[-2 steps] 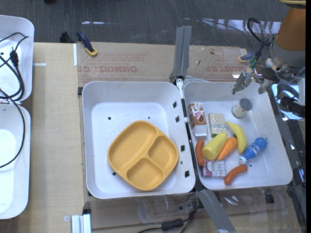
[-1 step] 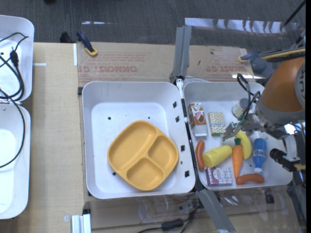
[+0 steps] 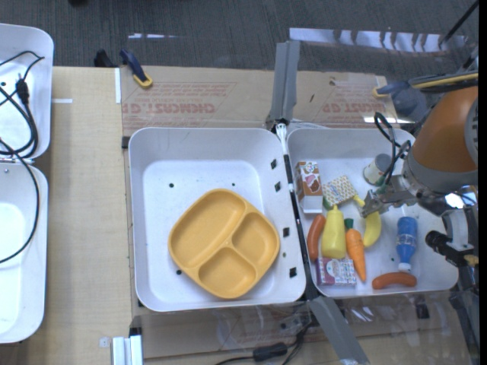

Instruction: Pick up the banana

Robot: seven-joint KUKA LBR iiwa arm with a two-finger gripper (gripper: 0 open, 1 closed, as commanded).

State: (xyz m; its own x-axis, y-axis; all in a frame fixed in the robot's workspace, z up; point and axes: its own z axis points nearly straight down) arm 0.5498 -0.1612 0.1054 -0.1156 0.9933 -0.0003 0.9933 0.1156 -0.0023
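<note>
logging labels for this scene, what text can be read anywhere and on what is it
"CHEMC21, GR": red print, seen upside down, on the cardboard sheet behind the bins.
Brown carton, small box, blue bottle: printing too small and blurred to read.

Arm reaches in low (from right), gripper pointing down

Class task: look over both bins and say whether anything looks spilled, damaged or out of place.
Nothing stands out. The yellow divided plate lies flat in the left bin. The toy foods, banana included, lie crowded but inside the right bin. The gripper is just above the banana.
</note>
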